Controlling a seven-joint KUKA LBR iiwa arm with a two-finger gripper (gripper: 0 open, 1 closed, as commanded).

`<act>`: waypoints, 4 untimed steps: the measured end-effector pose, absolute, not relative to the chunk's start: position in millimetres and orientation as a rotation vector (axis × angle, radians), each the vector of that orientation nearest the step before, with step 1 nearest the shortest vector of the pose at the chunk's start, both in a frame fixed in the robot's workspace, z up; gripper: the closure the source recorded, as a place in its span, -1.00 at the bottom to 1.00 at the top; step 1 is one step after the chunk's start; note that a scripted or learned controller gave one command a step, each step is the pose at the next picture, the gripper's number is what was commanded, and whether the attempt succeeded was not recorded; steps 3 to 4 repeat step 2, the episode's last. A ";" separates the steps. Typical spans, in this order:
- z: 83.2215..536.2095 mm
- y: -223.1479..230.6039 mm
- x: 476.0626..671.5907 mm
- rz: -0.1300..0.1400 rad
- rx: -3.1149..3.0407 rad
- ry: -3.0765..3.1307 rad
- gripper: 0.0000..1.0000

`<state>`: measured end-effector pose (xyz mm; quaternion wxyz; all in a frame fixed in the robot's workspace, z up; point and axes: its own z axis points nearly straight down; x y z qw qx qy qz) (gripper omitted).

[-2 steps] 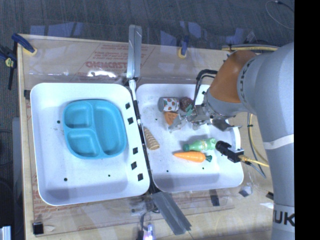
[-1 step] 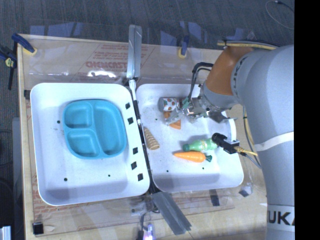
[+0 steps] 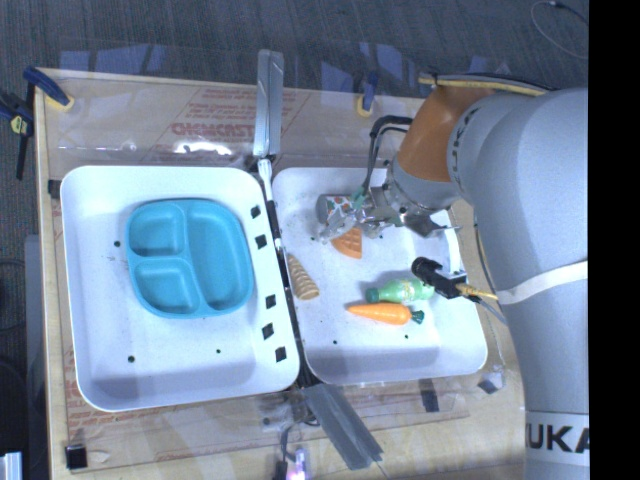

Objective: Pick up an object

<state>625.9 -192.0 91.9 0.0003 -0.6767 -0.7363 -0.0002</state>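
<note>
We see the grey arm (image 3: pixel 530 238) come in from the right, its thick body filling that side of the view and bending toward the upper middle. The orange band (image 3: pixel 432 143) sits just above the wrist, which slants down and to the left. At its end the gripper (image 3: pixel 352 215) is low and pointing left, its metal parts bunched together; we cannot make out whether the fingers stand apart or closed from this angle

A blue sectioned tray (image 3: pixel 188 256) lies in the left white bin (image 3: pixel 80 268), well left of the pincer. Blue clamps (image 3: pixel 45 85) grip the wooden bench (image 3: pixel 50 148) at its far-left edge, farther off still.
</note>
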 end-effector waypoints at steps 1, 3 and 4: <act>102.1 -191.7 626.8 0.000 -2.119 -2.318 1.00; 219.9 -123.2 644.7 0.002 -2.177 -2.262 1.00; 219.9 -123.2 644.7 0.002 -2.177 -2.262 1.00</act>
